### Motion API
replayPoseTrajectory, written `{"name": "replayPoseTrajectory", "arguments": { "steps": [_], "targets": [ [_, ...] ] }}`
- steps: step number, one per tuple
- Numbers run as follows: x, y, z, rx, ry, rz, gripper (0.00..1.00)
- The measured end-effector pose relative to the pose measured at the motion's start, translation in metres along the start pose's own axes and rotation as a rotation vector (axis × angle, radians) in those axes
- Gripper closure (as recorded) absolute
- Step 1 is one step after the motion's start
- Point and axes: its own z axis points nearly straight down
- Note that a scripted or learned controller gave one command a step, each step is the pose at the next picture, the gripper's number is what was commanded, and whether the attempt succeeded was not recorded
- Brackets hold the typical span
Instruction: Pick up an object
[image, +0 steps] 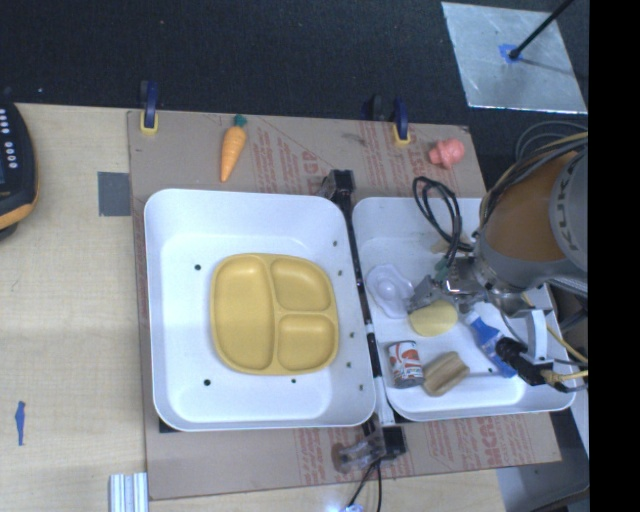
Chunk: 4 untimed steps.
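Grey arm (520, 255), broad orange band, black cables looping alongside; metallic gripper (440, 287) at tip.

Bright even overhead light; mild glare on left bin (170, 300); soft short shadows; slight overall blur.

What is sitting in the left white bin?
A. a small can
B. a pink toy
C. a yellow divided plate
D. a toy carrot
C: the yellow divided plate lies in the left bin; the carrot lies outside on the bench behind it.
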Motion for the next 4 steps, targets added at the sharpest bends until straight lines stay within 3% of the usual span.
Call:
{"name": "replayPoseTrajectory", "arguments": {
  "steps": [1,2,3,4],
  "targets": [
    [-0.084,0.07,-0.003,-0.012,-0.007,0.006,0.0],
    [-0.023,0.088,-0.002,-0.006,-0.001,-0.003,0.0],
    [-0.059,0.1,-0.071,-0.01,-0.004,0.005,0.0],
    [-0.043,0.099,0.0,0.001,-0.001,0.001,0.0]
  ]
}}
